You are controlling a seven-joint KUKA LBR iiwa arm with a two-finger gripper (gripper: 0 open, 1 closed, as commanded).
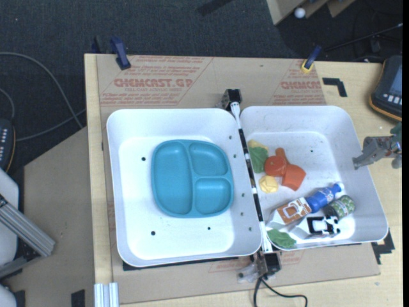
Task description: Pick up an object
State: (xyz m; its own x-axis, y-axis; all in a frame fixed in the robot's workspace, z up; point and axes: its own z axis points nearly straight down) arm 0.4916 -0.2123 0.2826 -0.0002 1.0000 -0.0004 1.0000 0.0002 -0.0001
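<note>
- while the blue tray (191,177) fills the left bin, the toys (281,169) lie in the right bin (307,115).
- bottle (315,201) lies slanted, near the front.
- claw (377,151), grip unclear, hangs over the right rim; everything lies to its left.

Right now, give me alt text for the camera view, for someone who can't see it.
Seen from above, two shallow white bins sit side by side on a bench: the left bin holds a blue divided tray, and the right bin holds a cluster of small items, including orange toys and a blue-capped bottle. The gripper hovers at the right bin's right rim.
</note>
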